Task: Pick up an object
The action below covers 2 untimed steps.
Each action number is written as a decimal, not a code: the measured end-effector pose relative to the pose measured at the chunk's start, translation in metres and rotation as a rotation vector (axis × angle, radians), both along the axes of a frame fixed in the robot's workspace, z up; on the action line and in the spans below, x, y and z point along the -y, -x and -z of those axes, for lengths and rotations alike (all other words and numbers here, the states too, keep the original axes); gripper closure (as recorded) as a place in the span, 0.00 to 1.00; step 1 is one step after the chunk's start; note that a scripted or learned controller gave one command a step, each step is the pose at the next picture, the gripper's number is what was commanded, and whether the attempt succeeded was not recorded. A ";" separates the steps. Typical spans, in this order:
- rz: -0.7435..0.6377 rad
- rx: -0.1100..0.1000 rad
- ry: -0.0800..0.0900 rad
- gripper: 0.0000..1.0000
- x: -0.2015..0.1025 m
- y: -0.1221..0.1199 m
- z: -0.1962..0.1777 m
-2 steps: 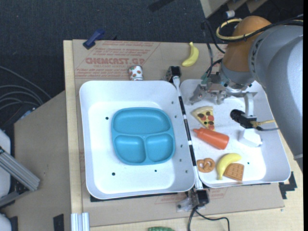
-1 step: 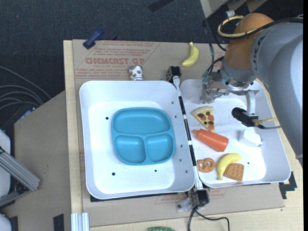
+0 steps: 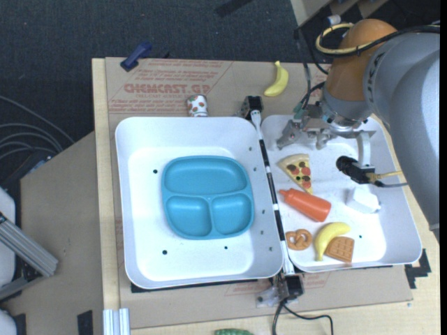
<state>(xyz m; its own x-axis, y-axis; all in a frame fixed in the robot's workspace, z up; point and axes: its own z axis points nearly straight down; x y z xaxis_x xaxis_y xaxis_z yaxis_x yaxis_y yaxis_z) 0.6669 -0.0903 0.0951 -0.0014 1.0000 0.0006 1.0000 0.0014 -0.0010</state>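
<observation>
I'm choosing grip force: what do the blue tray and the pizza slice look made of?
Blue tray: likely moulded plastic, smooth and matte, with rounded compartments and even colour. Pizza slice: probably toy plastic or rubber, with flat painted toppings; the view leaves it open.

We note two bins side by side on the bench [image 3: 112, 257]: left bin [image 3: 133, 159] w/ a divided tray [image 3: 207, 195] at its centre, right bin [image 3: 398, 236] w/ the small items. In the right bin, pizza slice [image 3: 297, 170] sits behind the bottle [image 3: 305, 203]; pretzel [image 3: 299, 239], banana [image 3: 327, 235] & waffle [image 3: 341, 249] cluster at the front, block [image 3: 364, 199] to the right. Behind the bins on the bench lie a second banana [image 3: 277, 82] & a small cup [image 3: 198, 105]; gripper [image 3: 305, 137] hangs over the right bin's back edge.
</observation>
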 end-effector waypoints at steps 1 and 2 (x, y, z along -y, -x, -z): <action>0.000 0.002 0.000 1.00 0.000 -0.001 -0.010; 0.000 0.001 0.000 0.00 0.000 0.000 -0.010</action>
<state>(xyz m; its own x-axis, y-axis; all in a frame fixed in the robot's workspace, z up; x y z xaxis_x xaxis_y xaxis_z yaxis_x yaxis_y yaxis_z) 0.6674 -0.0900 0.1052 -0.0018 1.0000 0.0003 1.0000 0.0018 0.0004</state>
